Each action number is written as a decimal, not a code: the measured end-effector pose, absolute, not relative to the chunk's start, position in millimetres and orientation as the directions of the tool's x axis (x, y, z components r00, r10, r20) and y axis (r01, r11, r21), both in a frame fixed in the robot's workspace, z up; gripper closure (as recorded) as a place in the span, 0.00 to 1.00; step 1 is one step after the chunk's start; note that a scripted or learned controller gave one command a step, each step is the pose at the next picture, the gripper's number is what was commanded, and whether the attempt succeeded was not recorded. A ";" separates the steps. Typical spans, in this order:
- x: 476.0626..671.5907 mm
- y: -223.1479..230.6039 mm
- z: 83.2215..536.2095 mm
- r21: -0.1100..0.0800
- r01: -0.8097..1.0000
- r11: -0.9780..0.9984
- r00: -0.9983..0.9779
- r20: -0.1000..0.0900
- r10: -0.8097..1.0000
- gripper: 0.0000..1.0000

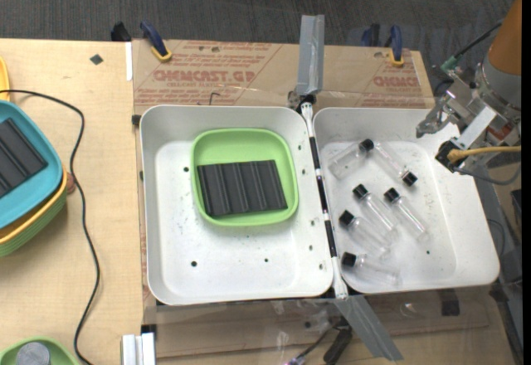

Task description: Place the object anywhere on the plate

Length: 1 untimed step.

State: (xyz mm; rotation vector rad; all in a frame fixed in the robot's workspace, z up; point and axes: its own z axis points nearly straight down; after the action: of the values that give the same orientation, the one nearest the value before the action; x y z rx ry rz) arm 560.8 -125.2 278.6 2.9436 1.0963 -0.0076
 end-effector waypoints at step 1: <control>559.2 -149.8 271.4 -0.002 0.489 -0.872 0.872 -0.005 0.489 0.00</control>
State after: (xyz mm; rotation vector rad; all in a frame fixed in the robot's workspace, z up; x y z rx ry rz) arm 559.2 -149.8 271.4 3.0403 0.7935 -0.0083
